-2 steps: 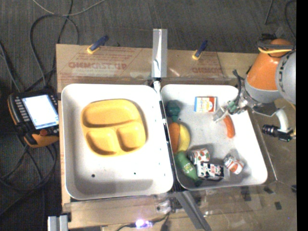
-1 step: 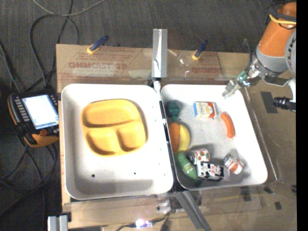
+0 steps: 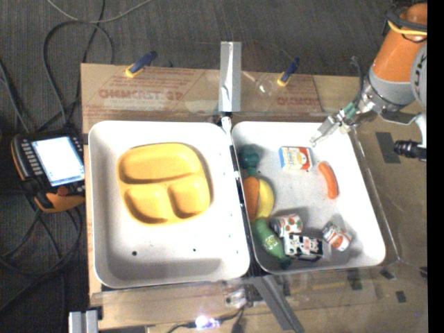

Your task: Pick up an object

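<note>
Down at the near edge of the right bin (image 3: 371, 217), small things lie packed together: a red and white can (image 3: 336, 238), a black and white pack (image 3: 304, 246), a little red-patterned box (image 3: 288, 224) and a green toy vegetable (image 3: 265, 236). They touch or overlap, so it is hard to tell where one stops and the next starts. Just behind them, by the bin's left wall, an orange carrot (image 3: 250, 189) leans on a yellow banana (image 3: 266, 194). A dark green lump (image 3: 249, 157) sits farther back; I cannot tell what it is. The middle of this bin has bare white floor. A red sausage (image 3: 329, 180) lies by itself there, with room all round it. A small milk carton (image 3: 295, 158) stands a bit farther back, also apart.

The left bin (image 3: 104, 255) holds a yellow tray (image 3: 165, 182) with wide white floor around it.

Farthest back, the jaws (image 3: 320, 135) hang over the far right corner of the right bin, near the carton but not touching it. They look thin and blurry, so I cannot tell how wide they are, and nothing shows between them. The arm (image 3: 397, 54) is cut off at the right edge. The desk (image 3: 173, 92) shows behind the bins.
</note>
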You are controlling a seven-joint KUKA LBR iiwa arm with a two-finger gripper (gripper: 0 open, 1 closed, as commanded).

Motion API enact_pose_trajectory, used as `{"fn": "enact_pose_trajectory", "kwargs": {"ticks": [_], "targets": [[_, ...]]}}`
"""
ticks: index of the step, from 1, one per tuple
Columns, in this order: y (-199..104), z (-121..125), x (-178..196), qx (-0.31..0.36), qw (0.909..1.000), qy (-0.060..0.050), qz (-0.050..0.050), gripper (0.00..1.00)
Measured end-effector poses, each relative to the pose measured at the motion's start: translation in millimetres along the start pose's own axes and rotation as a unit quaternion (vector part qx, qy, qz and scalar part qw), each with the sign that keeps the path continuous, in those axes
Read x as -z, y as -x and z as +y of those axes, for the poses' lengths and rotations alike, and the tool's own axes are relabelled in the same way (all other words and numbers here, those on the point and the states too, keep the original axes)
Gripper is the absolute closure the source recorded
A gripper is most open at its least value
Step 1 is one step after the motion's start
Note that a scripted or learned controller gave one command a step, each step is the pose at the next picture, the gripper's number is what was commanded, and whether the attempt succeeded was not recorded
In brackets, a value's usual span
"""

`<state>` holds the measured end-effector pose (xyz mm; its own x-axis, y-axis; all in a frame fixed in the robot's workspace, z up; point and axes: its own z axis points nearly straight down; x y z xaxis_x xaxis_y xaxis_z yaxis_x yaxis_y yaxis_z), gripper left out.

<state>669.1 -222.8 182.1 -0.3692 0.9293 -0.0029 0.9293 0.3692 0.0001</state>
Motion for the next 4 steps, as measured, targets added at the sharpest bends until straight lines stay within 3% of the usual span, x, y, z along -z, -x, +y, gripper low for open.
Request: {"fn": "enact_pose_trajectory", "kwargs": {"ticks": [1,2,3,4], "targets": [[-18,-38,-87,0.013,0.9999,0.002,0.001,0.0],[-6,-8,-82,0.006,0.9999,-0.005,0.006,0.0],[-1,-3,-44,-0.024,0.9997,0.001,0.001,0.0],[-22,-47,-89,0.021,0.9998,0.002,0.002,0.0]]}}
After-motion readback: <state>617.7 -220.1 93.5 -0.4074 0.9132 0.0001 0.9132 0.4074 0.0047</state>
